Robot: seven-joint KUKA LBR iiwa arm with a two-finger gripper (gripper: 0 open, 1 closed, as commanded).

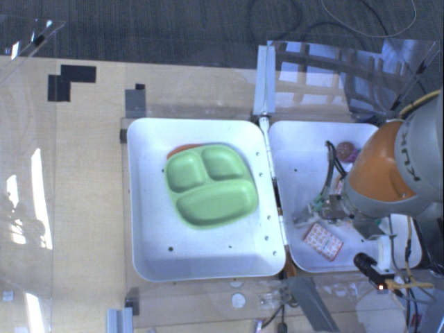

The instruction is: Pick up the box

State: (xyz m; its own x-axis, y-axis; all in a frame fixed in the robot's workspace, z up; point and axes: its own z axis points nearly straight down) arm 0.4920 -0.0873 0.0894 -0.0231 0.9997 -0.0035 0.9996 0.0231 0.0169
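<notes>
We see the arm (388, 168) reaching into the right bin (298, 151) from the right, its gripper (326, 210) low over the bin floor. The box (323, 241), small, flat, with a red-and-white pattern, lies on the floor near the bin's front wall, just below and slightly forward of the gripper, apart from it, tilted askew to the bin's sides. We cannot tell how the jaws stand; they are too small and cluttered. A purplish round object (345, 150) sits toward the back. In the left bin (146, 255) rests a green divided tray (210, 184).
</notes>
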